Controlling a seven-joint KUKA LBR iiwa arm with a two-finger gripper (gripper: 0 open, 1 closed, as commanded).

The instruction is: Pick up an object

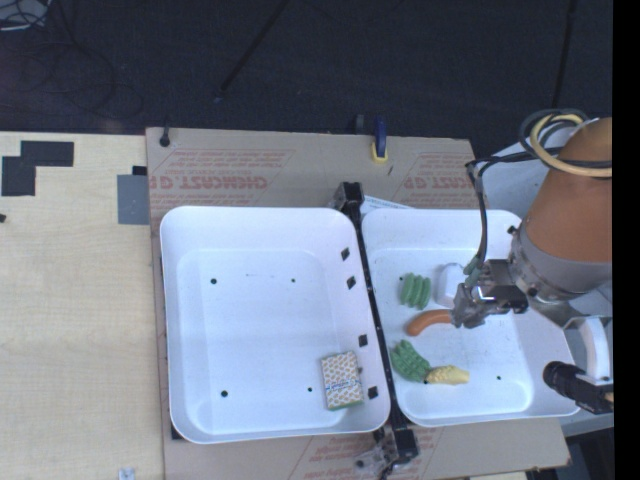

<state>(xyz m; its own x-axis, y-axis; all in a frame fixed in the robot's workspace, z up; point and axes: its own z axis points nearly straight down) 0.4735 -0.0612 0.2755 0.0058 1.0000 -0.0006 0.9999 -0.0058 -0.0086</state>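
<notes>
Crowded right bin (500,230): green pieces (415,290), an orange piece (428,321) and a yellow corn-like piece (447,375) cluster near the divider, just beside the pincer (468,313). The left bin (250,230) lies open apart from a small box (342,380) in its near right corner.

red print on cardboard sheet (300,173), upside down, not clearly readable.

My one fixed camera, high above the pale wooden counter (70,308), slanting down, moderately far, both shallow white plastic bins (260,233) in frame, grey-and-orange arm (570,218) entering right
</notes>
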